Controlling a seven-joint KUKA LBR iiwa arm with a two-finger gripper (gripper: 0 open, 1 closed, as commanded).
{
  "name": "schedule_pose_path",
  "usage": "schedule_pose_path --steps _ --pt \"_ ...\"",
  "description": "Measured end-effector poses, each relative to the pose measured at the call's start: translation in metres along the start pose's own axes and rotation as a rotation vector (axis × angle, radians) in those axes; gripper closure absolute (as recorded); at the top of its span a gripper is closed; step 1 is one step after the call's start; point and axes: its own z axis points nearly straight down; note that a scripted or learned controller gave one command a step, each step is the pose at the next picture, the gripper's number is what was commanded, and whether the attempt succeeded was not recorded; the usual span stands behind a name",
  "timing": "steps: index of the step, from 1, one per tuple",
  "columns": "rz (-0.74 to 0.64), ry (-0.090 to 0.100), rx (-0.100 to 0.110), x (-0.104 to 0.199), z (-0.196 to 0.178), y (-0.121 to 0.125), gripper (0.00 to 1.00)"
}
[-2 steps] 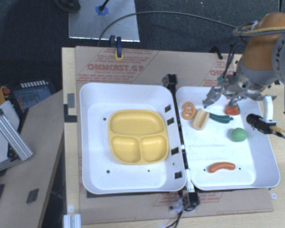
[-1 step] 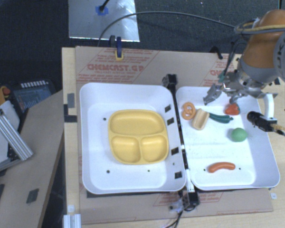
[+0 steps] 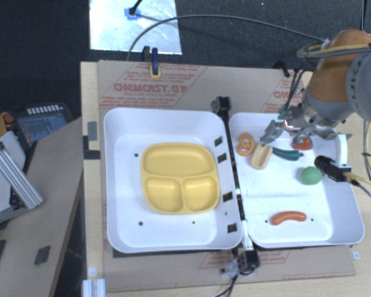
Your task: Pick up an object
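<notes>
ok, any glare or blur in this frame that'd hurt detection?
Camera view: glare washes out the foil sheet at the top; the bins' white floor is bright but objects stay distinct; gripper area is slightly soft, with faint shadow beneath it.

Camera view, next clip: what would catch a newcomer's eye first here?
Probably the yellow divided tray, alone in the left bin. Next, the grey arm's orange band at upper right, with the gripper low over the right bin, just above the tan bread piece and pretzel. A green ball and sausage lie nearer the front.
</notes>
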Motion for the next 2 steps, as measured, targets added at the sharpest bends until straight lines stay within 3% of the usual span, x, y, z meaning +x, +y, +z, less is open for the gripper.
schedule_pose_path --steps 1,2 --pt "0.001 0.000 0.002 -0.004 0.050 -0.010 0.00" --pt "0.000 -0.001 -0.007 -0.004 0.075 -0.007 0.00"
